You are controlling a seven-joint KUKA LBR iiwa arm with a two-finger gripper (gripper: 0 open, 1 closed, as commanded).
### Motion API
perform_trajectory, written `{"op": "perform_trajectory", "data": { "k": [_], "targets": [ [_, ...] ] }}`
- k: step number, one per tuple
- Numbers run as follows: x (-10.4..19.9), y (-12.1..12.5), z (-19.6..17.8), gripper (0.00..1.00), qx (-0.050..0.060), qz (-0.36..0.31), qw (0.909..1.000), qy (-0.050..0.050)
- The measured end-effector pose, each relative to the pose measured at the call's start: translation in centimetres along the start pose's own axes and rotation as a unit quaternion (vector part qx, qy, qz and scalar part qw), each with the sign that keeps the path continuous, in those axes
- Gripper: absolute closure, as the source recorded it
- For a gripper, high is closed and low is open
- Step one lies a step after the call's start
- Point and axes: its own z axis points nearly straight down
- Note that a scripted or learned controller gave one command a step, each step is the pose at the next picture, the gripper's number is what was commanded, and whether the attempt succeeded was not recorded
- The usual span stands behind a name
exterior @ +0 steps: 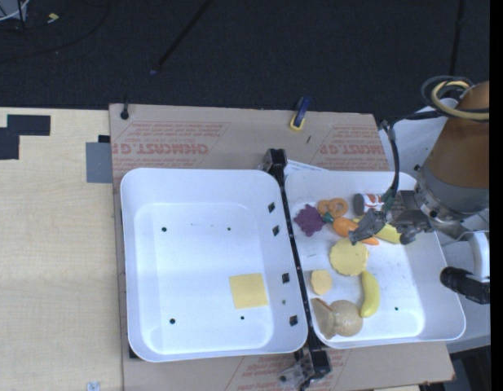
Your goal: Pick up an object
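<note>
My gripper (373, 228) hangs low over the upper middle of the right bin (434, 320), reaching in from the right. It is right beside a small orange piece (346, 226) and a yellow piece (390, 235), and just above a flat yellow disc (349, 259). Whether it touches or holds any of them is hidden. A purple grape cluster (308, 218) and an orange ring (337, 207) lie to its left. A banana (369, 293), a small tan round (321, 282) and a tan lump (339, 316) lie nearer the front.
The left bin (141, 259) holds one flat yellow square (249, 290) near its front right. A black divider (285, 243) separates the bins. The arm's orange band (467, 137) rises at the right, and a blue-and-yellow clamp (299, 114) sits behind the bins.
</note>
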Motion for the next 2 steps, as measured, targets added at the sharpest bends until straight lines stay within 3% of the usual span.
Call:
{"op": "perform_trajectory", "data": {
  "k": [1, 2],
  "targets": [
    [-4.7, -0.6, 12.5, 0.0, 0.004, 0.002, 1.0, 0.0],
    [-10.2, 4.9, 15.1, 0.0, -0.005, 0.0, 1.0, 0.001]
  ]
}}
